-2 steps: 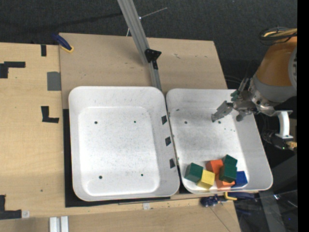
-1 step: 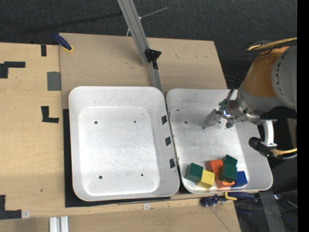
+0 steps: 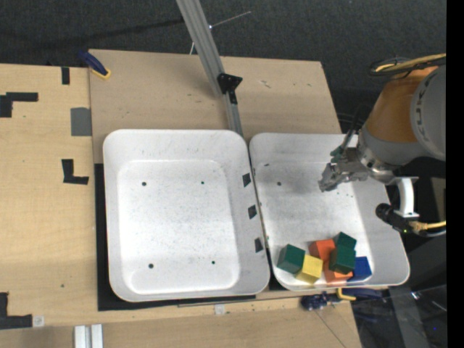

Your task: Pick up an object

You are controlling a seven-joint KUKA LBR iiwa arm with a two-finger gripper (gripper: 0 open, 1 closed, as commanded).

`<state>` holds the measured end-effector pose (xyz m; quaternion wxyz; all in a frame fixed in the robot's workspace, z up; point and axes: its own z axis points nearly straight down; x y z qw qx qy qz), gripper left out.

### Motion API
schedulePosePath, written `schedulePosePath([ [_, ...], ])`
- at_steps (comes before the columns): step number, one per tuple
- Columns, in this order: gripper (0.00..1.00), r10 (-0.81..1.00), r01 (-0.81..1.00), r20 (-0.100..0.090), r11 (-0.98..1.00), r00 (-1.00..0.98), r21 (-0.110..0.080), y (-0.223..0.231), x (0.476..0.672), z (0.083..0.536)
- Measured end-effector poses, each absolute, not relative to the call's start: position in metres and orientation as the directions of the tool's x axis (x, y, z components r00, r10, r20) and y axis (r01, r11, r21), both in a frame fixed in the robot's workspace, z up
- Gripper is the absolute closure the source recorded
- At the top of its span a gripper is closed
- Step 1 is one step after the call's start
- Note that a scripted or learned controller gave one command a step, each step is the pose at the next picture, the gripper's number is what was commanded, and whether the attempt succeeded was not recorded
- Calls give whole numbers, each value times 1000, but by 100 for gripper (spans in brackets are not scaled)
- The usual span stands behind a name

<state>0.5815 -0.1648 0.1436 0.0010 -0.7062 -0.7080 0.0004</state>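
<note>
Grey metal claw (image 3: 332, 180), finger gap impossible to tell, above speckled white bin (image 3: 290, 162); blocky coloured cubes (image 3: 326, 259) nearby.

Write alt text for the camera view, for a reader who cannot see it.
A grey and orange robot arm reaches in from the right, its gripper above the right white bin. Small colored blocks cluster at that bin's near edge. The left white bin sits alongside on a wooden bench.
</note>
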Motion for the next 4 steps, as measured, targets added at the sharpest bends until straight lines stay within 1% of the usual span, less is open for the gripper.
schedulePosePath([
  [1, 100, 1000, 1000, -1, 1, -1, 4, -171, 589, 193],
  [2, 100, 1000, 1000, 0, 1, -1, 1, -171, 590, 212],
  [3, 100, 1000, 1000, 1, 5, -5, -1, -122, 592, 205],
  [4, 100, 1000, 1000, 1, 6, -6, -1, -75, 602, 204],
])
